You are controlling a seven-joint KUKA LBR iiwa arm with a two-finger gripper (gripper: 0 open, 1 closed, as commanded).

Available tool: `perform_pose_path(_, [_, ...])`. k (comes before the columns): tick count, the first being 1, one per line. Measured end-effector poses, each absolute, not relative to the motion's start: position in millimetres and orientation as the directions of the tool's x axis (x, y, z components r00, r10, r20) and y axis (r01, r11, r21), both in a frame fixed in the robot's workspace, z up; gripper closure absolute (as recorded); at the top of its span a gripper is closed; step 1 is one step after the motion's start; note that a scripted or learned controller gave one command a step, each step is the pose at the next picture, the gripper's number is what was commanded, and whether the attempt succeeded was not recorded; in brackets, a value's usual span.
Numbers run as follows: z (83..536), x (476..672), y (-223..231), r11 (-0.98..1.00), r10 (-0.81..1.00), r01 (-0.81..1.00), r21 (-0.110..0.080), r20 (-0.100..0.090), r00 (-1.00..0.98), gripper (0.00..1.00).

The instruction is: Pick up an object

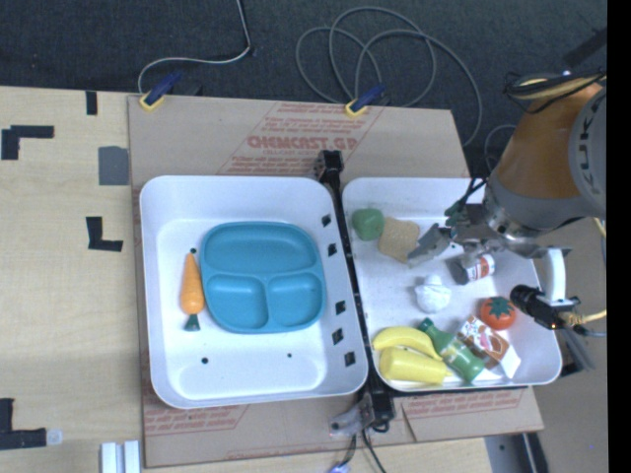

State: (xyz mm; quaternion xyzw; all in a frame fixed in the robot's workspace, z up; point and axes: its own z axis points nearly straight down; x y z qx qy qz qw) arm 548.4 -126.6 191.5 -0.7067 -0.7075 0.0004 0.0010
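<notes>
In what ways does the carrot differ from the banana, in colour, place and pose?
The carrot is orange, while the banana is yellow. The carrot lies in the left bin, beside the blue tray; the banana lies in the right bin, near its front edge. The carrot is straight and points up and down in the view; the banana is curved and lies across. Both look like toy food.

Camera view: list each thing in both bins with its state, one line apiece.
Blue tray: flat in the left bin, compartments bare.
Carrot: lying beside the tray's left edge.
Green block: resting by the divider.
Tan block: resting beside the green block.
White lump: loose, mid-bin.
Tomato: on the bin floor.
Bananas: lying at the front wall.
Gripper: low over the right bin, holding nothing visible.
</notes>
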Motion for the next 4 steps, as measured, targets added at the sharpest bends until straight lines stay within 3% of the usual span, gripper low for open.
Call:
perform_pose_path(1, [105,586.5,-126,0.001,1.000,1.000,-0.004,0.000,-0.001,0.00])
perform_pose_path(2, [86,623.8,-96,0.002,1.000,1.000,0.002,0.000,-0.002,0.00])
perform_pose_path(3, [84,655.1,-93,0.003,1.000,1.000,-0.020,0.003,-0.003,0.00])
perform_pose_path(4, [94,654.2,-94,0.004,1.000,1.000,-0.025,0.002,-0.004,1.00])
